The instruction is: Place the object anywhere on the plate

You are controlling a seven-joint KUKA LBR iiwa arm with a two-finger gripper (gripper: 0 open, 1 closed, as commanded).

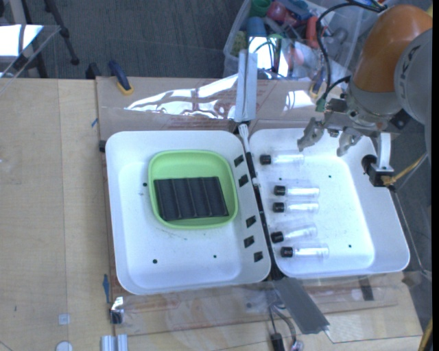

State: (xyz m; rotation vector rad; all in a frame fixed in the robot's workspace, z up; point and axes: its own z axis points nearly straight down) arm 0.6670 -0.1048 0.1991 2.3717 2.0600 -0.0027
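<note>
A green plate (162,166) sits in the left bin (130,226) with a black ridged insert (191,197) lying on it. In the right bin (370,226) lie several clear tubes with black caps: one near the back (282,159), two side by side in the middle (298,192) (298,206), and two nearer the front (296,235) (306,252). My gripper (325,142) hangs over the back of the right bin, right of the rearmost tube. It is open, fingers spread, with nothing between them.
A divider with black clips (248,206) runs between the two bins. A crinkled clear sheet (192,103) lies behind the bins, and cables and clutter (288,20) sit at the far back. Wooden bench (48,206) extends to the left.
</note>
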